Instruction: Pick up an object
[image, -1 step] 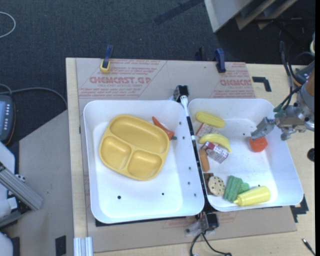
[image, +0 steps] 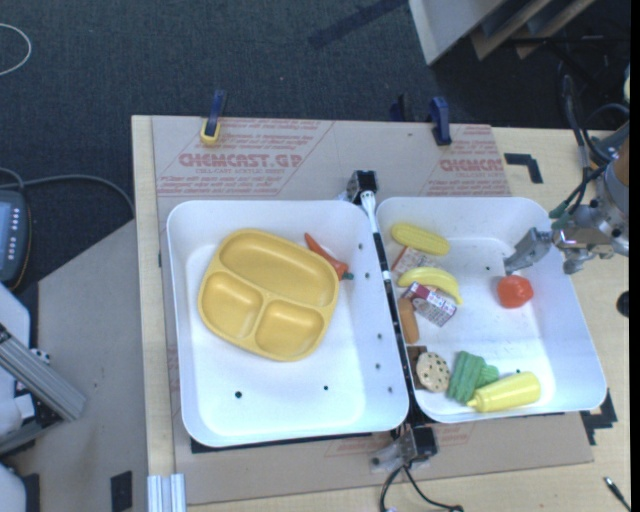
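From my remote station, I see the gripper (image: 535, 250) at the right bin's (image: 570, 330) far right side, reaching in from the right edge; I cannot tell how it is set, since the view blurs there. Just below and beside it lies a red tomato (image: 515, 290) on the bin floor, apart from the gripper. Further left in the same bin: a corn cob (image: 420, 239), a yellow banana (image: 431, 279), a small wrapped packet (image: 431, 303) and a thin sausage (image: 408, 322) by the dividing wall. Along the near edge sit a cookie (image: 433, 371), a green vegetable (image: 467, 375) and a yellow bottle (image: 505, 392). The left bin (image: 270, 400) holds a yellow compartment plate (image: 268, 294), with a carrot (image: 328, 255) touching its far right rim.
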